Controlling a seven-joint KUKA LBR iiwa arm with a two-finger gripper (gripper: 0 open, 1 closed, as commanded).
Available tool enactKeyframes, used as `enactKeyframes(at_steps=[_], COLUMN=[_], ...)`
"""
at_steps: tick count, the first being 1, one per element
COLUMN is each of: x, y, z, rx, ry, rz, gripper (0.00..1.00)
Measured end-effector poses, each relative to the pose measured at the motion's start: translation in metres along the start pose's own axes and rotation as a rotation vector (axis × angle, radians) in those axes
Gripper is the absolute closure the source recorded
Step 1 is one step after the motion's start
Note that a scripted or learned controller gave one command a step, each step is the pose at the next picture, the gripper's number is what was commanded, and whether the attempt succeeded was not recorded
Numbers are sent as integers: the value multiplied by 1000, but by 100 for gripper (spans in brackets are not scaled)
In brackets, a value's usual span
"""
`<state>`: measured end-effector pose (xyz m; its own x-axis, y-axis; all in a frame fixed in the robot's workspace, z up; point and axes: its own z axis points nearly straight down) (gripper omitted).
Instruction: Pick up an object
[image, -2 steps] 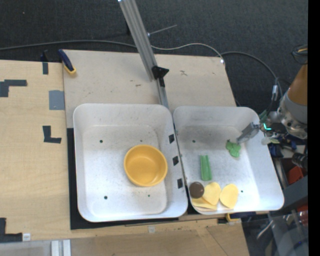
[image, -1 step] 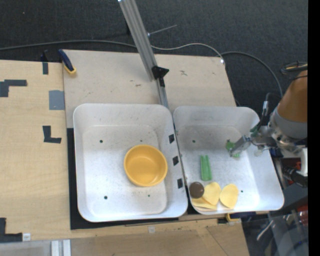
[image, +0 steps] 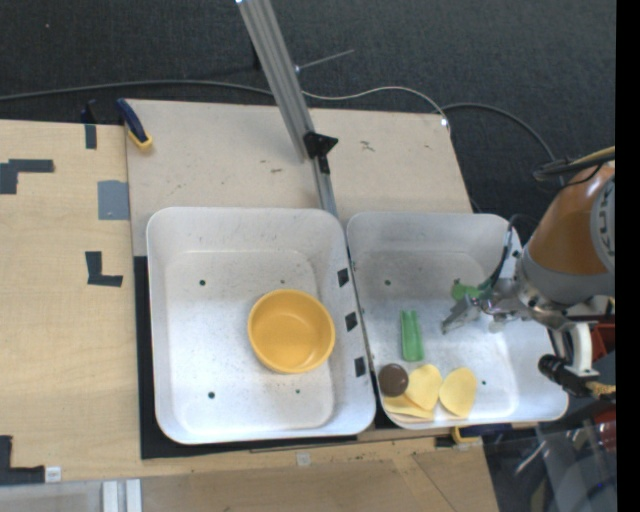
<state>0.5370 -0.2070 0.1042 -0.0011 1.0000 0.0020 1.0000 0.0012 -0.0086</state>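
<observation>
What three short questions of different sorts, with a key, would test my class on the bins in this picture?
1. True or false: the yellow bowl sits in the left bin.
2. Which lies nearest the claw? A) green stick B) brown ball C) yellow bowl
3. Fill in: the pale yellow pieces lie in the ___ bin.

Key: 1 true; 2 A; 3 right.
</observation>
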Motion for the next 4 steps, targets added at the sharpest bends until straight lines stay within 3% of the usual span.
enactKeyframes(at_steps=[1, 2, 4], x=[0, 1, 7], y=[0, 0, 11], z=[15, 5, -98], rx=[-8, -8, -14], ry=[-4, -3, -4], rz=[-1, -1, -1], gripper=[0, 100, 100])
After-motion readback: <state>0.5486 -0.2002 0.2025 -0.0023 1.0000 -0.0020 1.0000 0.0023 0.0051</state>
